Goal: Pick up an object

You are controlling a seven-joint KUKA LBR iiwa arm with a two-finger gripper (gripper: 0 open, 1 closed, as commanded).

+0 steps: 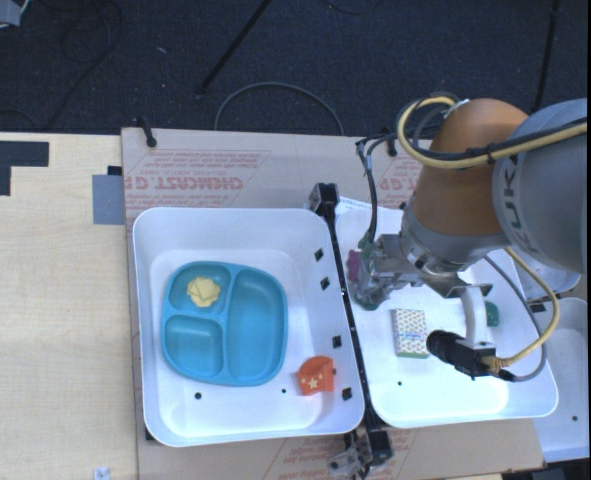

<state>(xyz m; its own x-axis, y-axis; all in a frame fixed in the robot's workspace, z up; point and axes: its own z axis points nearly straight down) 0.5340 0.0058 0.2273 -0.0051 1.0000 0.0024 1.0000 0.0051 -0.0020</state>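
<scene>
Over the right bin (535,408), your end effector (367,286) hangs low near a patterned box (410,331); you cannot tell its state, and nothing looks lifted yet.

red print on the cardboard sheet (237,171) beyond the bins reads "chemcast gp", upside down and mirrored. white letters "ku" stand on the arm (535,188).

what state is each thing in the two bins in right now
blue three-compartment plastic plate: flat in the left bin, right way up
yellow lump: in the plate's top-left compartment
orange-red block: on the left bin floor, beside the plate
patterned small box: lying flat in the right bin
gripper: low in the right bin
</scene>
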